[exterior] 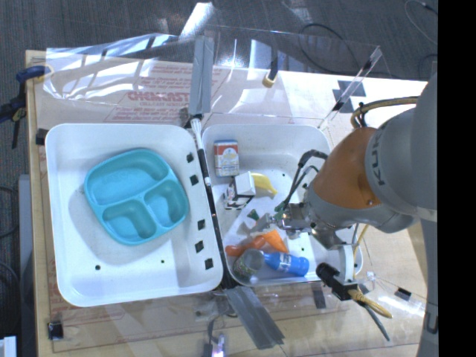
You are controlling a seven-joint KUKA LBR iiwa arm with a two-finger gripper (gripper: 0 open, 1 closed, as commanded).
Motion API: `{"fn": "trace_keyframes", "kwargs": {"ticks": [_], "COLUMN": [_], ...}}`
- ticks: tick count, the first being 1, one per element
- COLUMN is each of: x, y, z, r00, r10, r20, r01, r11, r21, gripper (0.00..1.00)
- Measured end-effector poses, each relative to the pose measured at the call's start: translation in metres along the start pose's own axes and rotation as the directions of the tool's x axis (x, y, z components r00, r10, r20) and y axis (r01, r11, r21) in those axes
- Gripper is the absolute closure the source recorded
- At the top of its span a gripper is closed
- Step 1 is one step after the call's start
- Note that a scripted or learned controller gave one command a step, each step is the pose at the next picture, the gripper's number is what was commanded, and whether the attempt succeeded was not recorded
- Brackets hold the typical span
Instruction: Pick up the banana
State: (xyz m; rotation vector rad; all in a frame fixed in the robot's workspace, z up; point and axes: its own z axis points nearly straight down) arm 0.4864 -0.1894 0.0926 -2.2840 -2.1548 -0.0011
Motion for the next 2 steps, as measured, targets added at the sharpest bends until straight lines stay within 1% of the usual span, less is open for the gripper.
{"fn": "trace_keyframes", "kwargs": {"ticks": [1,2], "x": [0.0,0.054], "y": [0.001,0.027], "z": [-0.011,-0.125], "r00": [1.0,0.99], "r10": [-0.006,0.143], "r20": [0.0,0.0], "r01": [0.006,-0.143], "r11": [1.0,0.99], "r21": [-0.002,-0.001], "gripper": [1.0,1.0]}}
